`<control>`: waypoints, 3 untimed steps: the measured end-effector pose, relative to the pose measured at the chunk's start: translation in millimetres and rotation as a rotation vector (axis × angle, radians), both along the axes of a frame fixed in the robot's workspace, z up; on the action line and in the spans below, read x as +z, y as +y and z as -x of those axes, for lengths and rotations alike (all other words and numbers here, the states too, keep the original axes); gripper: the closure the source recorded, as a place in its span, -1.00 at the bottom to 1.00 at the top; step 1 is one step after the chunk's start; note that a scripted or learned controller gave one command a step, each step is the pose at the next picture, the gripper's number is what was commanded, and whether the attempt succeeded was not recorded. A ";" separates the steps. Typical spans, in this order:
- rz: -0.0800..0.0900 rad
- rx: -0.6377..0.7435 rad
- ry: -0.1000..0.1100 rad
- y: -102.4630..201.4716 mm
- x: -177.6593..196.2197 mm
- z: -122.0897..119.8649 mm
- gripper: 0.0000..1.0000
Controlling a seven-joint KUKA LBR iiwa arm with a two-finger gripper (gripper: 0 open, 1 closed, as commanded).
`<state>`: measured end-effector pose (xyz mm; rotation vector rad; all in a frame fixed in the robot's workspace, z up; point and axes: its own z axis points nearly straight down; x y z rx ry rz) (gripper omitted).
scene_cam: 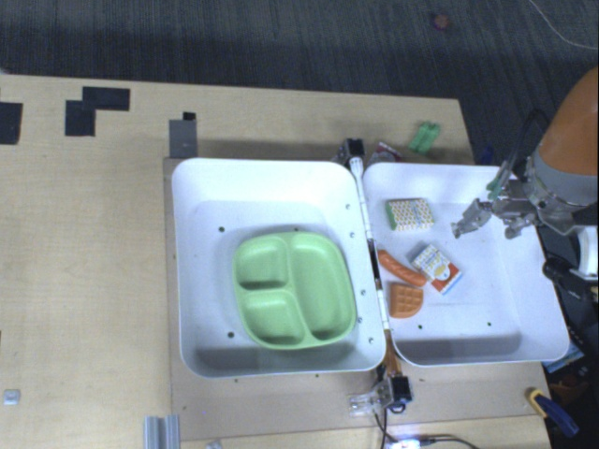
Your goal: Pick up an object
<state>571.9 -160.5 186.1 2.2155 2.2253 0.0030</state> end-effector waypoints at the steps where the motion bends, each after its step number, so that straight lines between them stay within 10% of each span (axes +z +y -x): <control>1: 0.002 0.002 -0.013 3.1 -95.3 -69.1 -1.00; 2: 0.001 -0.002 -0.003 39.4 -99.8 1.0 -1.00; 3: 0.003 -0.001 -0.011 39.3 -87.4 -1.6 1.00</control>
